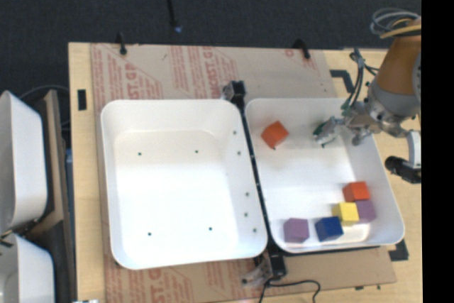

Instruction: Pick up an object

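My gripper (341,134) hangs over the far part of the right bin (305,181), with its fingers spread open and nothing between them. An orange cube (275,134) lies to its left, apart from it, near the bin's far-left corner. In the near-right corner sits a cluster of blocks: a red-orange one (357,191), a yellow one (348,211), a small purple one (367,209), a blue one (328,227) and a larger purple one (296,229).
The left bin (177,181) stands beside the right one, with a dark divider (252,174) between them. Both rest on a cardboard-covered bench (177,71). White boxes (21,167) stand at the far left edge.
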Controlling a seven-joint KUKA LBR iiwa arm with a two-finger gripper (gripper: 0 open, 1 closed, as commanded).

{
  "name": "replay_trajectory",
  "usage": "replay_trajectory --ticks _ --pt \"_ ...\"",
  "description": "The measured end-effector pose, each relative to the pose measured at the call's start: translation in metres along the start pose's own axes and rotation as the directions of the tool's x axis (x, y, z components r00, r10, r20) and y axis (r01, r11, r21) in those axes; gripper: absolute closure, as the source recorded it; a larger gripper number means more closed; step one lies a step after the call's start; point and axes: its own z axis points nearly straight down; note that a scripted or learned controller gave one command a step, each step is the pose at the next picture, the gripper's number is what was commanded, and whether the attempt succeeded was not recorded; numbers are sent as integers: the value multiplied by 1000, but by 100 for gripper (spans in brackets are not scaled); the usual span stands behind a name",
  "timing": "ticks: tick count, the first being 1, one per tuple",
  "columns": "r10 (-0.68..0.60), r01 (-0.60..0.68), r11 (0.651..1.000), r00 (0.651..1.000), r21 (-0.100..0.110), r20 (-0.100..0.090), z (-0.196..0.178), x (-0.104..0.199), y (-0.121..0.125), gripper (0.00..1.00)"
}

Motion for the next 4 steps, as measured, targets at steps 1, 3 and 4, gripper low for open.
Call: replay_trajectory --ticks 1,3,4 --pt "0 0 1000 1000 -1 1 45 0 -1 0" --pt "-1 1 1000 1000 -9 2 -22 -1 12 100" --pt "-1 1 1000 1000 -11 2 -82 6 12 100"
